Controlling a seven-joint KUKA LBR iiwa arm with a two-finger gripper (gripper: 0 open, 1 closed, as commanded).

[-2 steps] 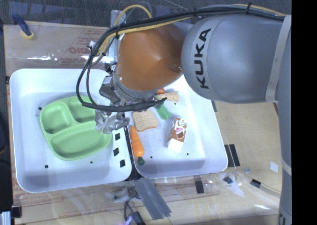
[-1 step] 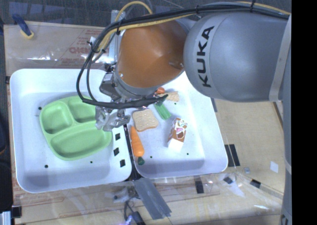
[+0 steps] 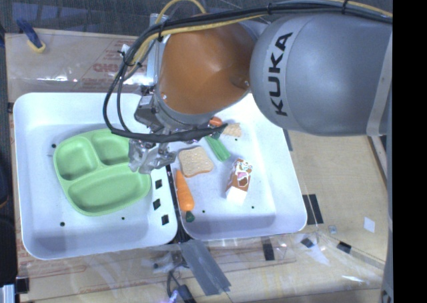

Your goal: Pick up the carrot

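The carrot [image 3: 184,193] is orange with a dark green tip and lies lengthwise along the left wall of the right bin [image 3: 283,181]. My gripper [image 3: 148,158] hangs below the orange wrist band, over the right edge of the green tray [image 3: 93,171] in the left bin. It is up and to the left of the carrot, a short way off. Nothing shows between its fingers, and the arm's bulk hides much of it.
A slice of toast [image 3: 195,161], a green vegetable piece [image 3: 217,147], a small cracker-like piece [image 3: 232,129] and a brown-and-white packet [image 3: 239,180] lie in the right bin. The green three-compartment tray fills the middle of the left bin [image 3: 33,228].
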